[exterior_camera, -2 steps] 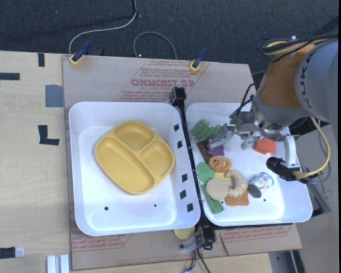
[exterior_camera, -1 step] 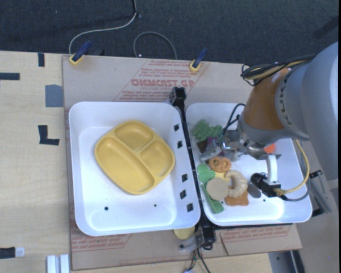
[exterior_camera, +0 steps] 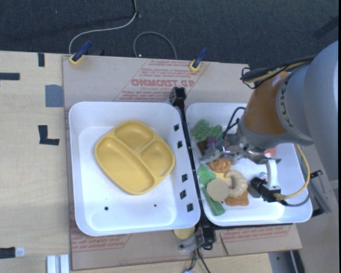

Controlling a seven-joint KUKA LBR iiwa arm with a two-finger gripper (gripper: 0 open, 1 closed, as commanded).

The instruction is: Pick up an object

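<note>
Camera view, slanted top-down. Surface is pale wood w/ a cardboard sheet under both bins.

Left bin: holds one yellow divided plate, three compartments, lying flat approx. at bin centre, tilted toward 4 o'clock. Two small dark marks on the bin floor at 6 o'clock of the plate; too small to identify.

Right bin: arm enters from 3 o'clock, grey body w/ orange band, covers most of the bin's 12–3 o'clock part. Whatever lies under it is hidden. Gripper sits low over the object cluster at the bin's 9 o'clock side; finger state can't be read, parts merge w/ clutter beneath.

Objects, candidates for the pick, all crowded along the divider: green leafy item at 12 o'clock of the cluster, partly cut by gripper; small orange piece just beside the gripper tip; tan ring-shaped item at 5 o'clock; round beige disc touching the ring; green strip under the disc, partly hidden. Dark item near the gripper not identifiable.

Yellow cable loops at the bin's 4 o'clock.
</note>
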